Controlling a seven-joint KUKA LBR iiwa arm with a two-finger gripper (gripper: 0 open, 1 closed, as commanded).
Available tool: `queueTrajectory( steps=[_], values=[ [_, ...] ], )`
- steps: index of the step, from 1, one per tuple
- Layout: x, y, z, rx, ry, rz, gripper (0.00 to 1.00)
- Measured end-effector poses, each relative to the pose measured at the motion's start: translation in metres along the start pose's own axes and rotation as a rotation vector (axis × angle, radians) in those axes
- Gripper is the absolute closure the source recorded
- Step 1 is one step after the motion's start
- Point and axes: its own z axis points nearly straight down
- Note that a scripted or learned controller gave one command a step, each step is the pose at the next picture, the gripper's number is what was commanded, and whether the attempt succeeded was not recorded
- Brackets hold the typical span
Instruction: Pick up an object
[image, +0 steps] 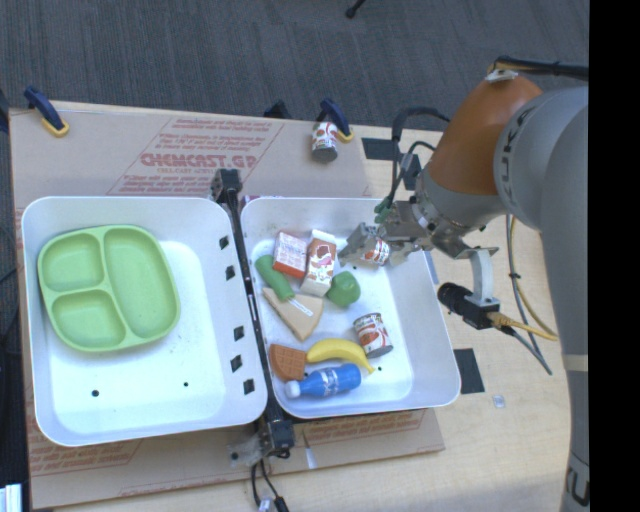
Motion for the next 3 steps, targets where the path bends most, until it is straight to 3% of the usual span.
queueTrajectory(
  steps=[1, 2, 3],
  values=[
    [-0.053, 0.048, 0.119, 0.0, -0.002, 0.0, 0.0],
    [-0.051, 0.049, 0.109, 0.002, 0.0, -0.003, 1.0],
    [-0.05, -0.038, 0.011, -0.002, 0.0, 0.001, 1.0]
  ],
)
